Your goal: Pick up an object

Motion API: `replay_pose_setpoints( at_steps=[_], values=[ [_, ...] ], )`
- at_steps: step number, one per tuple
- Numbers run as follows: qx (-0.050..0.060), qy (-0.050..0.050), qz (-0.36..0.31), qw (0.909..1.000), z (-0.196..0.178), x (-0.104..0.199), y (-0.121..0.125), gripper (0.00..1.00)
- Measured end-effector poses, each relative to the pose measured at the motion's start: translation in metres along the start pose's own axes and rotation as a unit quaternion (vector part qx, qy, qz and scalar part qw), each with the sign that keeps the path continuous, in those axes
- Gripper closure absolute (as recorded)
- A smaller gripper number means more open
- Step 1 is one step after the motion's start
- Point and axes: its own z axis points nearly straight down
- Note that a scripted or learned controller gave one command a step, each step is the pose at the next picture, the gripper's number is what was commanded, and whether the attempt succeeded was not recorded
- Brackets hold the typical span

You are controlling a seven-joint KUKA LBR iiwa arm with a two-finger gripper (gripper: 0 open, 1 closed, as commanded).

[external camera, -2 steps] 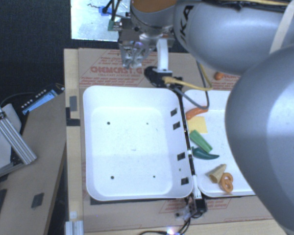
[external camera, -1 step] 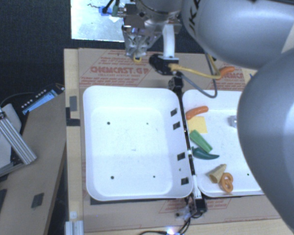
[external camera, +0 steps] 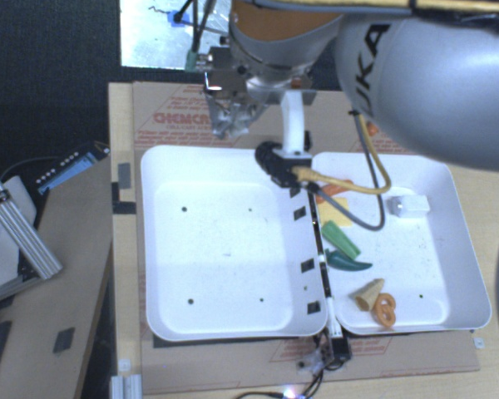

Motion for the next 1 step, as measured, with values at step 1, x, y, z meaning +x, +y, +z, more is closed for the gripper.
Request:
replay_pose_setpoints(
  at_steps=[1],
  values=[
    [-0.003, -0.001, 0.005, 1.0, -0.0493, -0.0042, 0.0718, 1.0]
  ],
)
